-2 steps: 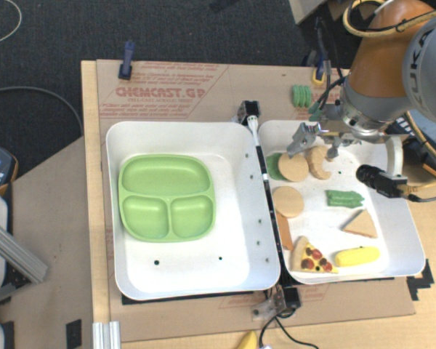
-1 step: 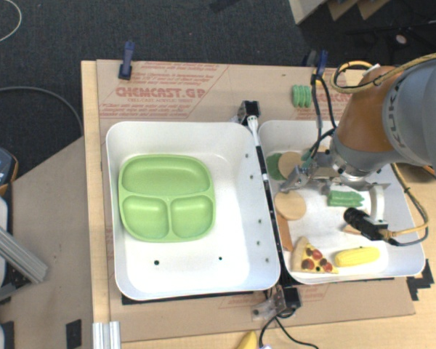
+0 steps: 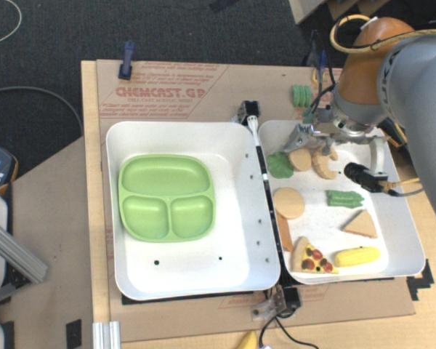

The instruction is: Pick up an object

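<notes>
the gripper hangs low at twelve o'clock of the right bin, over the tan cookie pieces beside a green leaf piece; i judge it is lining up on that cluster. whether its fingers are spread or pressed together, i cannot tell. at six o'clock lie a pizza slice and corn cob. the left bin bears a green divided tray.

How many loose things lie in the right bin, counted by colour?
Green: 2, a round piece and a long piece
Tan or brown: 5, cookies, disc, wedge, stick
Yellow: 1, corn
Mixed: 1, pizza slice
Total: 9
</notes>
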Tool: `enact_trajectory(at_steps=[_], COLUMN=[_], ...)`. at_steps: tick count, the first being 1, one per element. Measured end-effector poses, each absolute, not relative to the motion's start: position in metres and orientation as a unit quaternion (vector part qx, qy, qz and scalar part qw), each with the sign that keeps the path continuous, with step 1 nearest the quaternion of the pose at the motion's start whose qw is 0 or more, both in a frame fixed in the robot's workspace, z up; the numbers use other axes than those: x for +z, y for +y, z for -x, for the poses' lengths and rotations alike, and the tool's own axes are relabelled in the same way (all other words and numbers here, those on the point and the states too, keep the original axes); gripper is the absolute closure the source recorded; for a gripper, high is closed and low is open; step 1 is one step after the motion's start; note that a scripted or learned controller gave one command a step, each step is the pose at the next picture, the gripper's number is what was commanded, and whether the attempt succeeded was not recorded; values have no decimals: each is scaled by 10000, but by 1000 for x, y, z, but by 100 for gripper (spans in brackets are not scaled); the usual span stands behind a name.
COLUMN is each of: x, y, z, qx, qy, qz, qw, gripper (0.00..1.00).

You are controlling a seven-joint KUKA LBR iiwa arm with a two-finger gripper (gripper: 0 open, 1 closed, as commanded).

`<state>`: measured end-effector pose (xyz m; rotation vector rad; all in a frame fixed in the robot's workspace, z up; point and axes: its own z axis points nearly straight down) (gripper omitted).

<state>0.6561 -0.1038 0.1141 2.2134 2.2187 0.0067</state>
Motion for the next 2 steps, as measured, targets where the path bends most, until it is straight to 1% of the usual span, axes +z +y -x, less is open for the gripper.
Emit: enact_trajectory(at_steps=[1, 2], x=[88, 86], y=[-112, -155], z=[-627, -666], qx=[26, -36], qy=[7068, 7077], qz=[-7074, -7065], qw=[45, -56], gripper=[0, 0])
